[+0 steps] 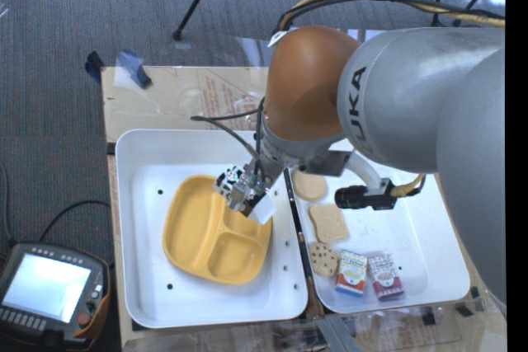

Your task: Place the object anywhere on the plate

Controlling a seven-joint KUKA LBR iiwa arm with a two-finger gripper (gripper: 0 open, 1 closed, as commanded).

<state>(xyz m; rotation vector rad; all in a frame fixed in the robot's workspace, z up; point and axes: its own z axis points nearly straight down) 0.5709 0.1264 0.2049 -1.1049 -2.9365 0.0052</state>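
Note:
A yellow divided plate (210,239) lies in the left white bin (144,169). My gripper (246,192) hangs over the plate's upper right rim, close to the wall between the bins. A small white piece (264,211) shows at the gripper's lower end, above the plate's right edge; I cannot tell whether it is a held object or part of the tool. The big grey arm with its orange band (309,86) covers the upper part of the right bin.
The right bin (429,260) holds a round pale biscuit (310,186), a slice of toast (328,222), a chocolate-chip cookie (324,259) and two small boxes (352,273) (385,277). A pendant (49,286) lies on the floor at left.

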